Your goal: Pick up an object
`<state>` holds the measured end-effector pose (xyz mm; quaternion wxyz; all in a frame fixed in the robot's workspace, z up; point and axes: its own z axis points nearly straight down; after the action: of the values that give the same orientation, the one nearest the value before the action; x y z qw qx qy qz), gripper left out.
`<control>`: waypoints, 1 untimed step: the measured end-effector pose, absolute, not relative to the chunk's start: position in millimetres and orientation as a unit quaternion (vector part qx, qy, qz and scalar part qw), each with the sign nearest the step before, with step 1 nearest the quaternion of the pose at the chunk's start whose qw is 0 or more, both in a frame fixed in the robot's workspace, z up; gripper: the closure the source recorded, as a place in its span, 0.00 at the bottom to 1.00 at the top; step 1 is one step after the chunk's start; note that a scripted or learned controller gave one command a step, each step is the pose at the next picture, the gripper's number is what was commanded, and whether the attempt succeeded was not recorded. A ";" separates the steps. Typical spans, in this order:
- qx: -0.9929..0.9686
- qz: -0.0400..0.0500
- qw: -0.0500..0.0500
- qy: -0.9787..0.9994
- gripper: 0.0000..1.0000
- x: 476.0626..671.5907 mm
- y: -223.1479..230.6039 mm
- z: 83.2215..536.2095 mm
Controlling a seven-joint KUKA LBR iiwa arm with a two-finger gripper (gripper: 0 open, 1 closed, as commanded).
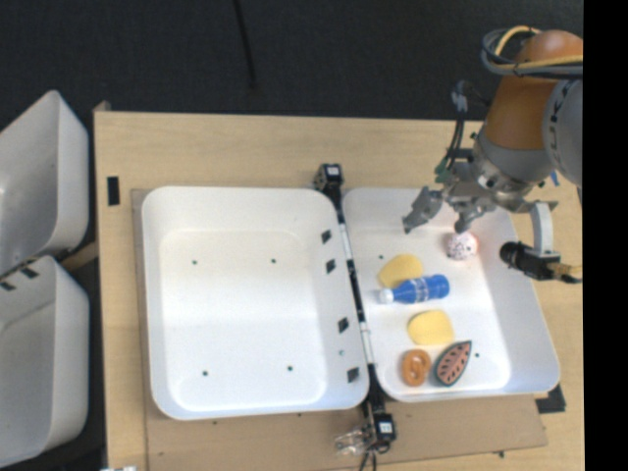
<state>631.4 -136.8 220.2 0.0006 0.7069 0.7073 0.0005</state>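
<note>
Objects for picking are lying in the right shallow white plastic bin [520,361]: a small round white ball with pink speckles [461,246] near the far side, a pale yellow rounded piece [400,268], a blue plastic bottle with a white cap [416,289] lying on its side just below it, a second yellow rounded lump [431,328], an orange ring-shaped piece [415,366] and a dark oval piece with a red patterned face [453,362] near the front wall. The grey two-finger gripper [439,220] is hanging over the far part of this bin, just beside the speckled ball, and its fingers are spreading apart with nothing between them; it is probably a little above the bin floor, but the height is hard to judge. The left shallow white bin [157,292] is sitting beside it on the light wooden bench [245,145].
</note>
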 end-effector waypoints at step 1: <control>0.706 -0.001 -0.001 0.709 0.00 664.4 -131.7 111.6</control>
<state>664.4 -131.7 111.6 -0.0006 0.7056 0.7086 -0.0015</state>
